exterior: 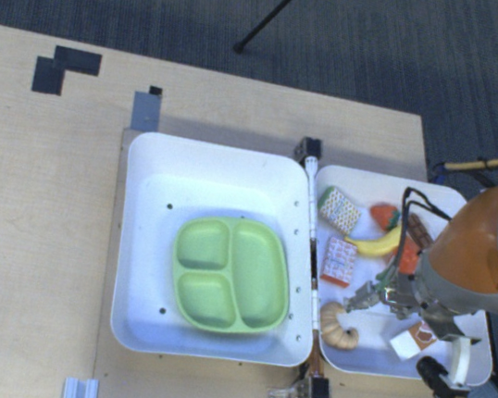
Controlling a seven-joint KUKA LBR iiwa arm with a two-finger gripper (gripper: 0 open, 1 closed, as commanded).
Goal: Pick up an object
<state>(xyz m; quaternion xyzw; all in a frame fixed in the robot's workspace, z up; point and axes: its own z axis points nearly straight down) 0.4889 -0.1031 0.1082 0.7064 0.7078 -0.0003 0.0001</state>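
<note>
The right bin (363,363) holds several small items: a green patterned packet (340,210), a red-and-white checked packet (339,260), a yellow banana (378,245), a red-orange piece (383,213), a tan pretzel-like pastry (339,325) and a white block with a brown label (411,342). My gripper (370,298) hangs low over the middle of this bin, just above and right of the pastry, below the checked packet. Its fingers look spread, with nothing between them.
The left bin (147,224) carries a green divided plate (230,275). The grey and orange arm (479,253) covers the right bin's right side. A divider with a black clamp (310,150) separates the bins. Cables lie at the bench's front right (316,396).
</note>
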